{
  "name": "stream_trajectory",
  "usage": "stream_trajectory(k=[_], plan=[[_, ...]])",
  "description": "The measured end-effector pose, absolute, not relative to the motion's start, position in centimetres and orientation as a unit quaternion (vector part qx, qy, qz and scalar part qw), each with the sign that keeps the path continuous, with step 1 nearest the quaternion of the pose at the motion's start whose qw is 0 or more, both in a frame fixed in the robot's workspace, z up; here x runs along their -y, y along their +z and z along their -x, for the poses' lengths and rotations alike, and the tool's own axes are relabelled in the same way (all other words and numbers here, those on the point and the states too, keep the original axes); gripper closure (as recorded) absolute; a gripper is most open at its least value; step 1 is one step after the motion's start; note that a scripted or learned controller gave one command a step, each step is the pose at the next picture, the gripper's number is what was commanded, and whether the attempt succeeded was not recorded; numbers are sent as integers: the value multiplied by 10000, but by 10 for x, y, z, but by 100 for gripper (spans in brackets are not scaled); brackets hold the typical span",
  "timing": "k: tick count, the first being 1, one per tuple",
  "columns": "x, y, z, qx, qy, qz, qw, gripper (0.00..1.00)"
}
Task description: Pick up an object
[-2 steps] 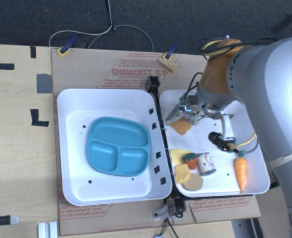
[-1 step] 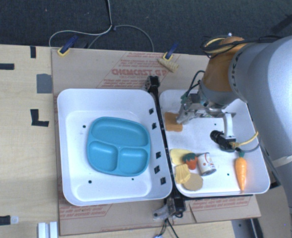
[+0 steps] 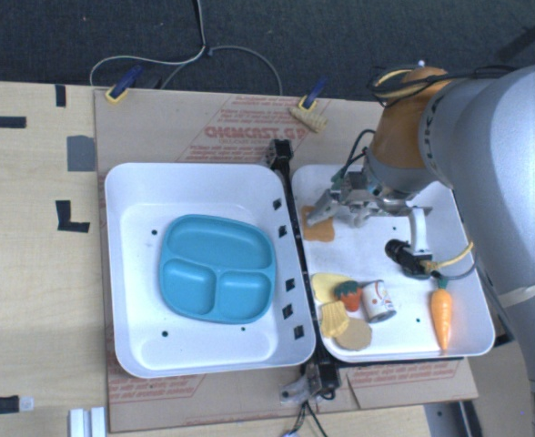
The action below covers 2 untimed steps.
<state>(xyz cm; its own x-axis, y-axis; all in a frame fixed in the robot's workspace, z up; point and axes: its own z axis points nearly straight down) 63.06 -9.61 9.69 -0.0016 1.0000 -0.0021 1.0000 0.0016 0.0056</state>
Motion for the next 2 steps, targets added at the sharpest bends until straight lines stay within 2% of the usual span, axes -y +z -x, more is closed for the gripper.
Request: stream_trajectory(k=[1, 2], plan=[[98, 85, -669, -7085, -23, -7057, -12, 0], [97, 86, -636, -7074, 3, -7068, 19, 0]])
